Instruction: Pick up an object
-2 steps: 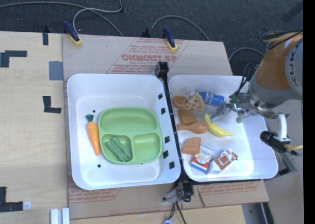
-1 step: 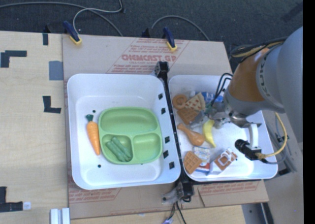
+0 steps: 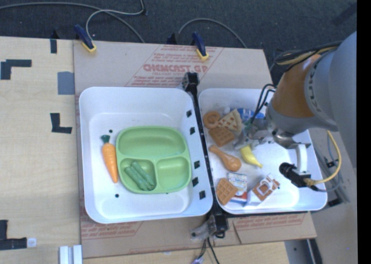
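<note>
Just beside the small yellow plastic banana (image 3: 250,156), gripper (image 3: 257,136) low, opening impossible to tell; probably light, stiff, slippery; best pinched mid-curve.

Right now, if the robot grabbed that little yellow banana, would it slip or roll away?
The banana looks like smooth, hard toy plastic, so it may slip between fingers. Its curve and tapered ends could make it pivot or rock when nudged. It seems small and probably light, lying on the bin floor beside the drumstick.
</note>
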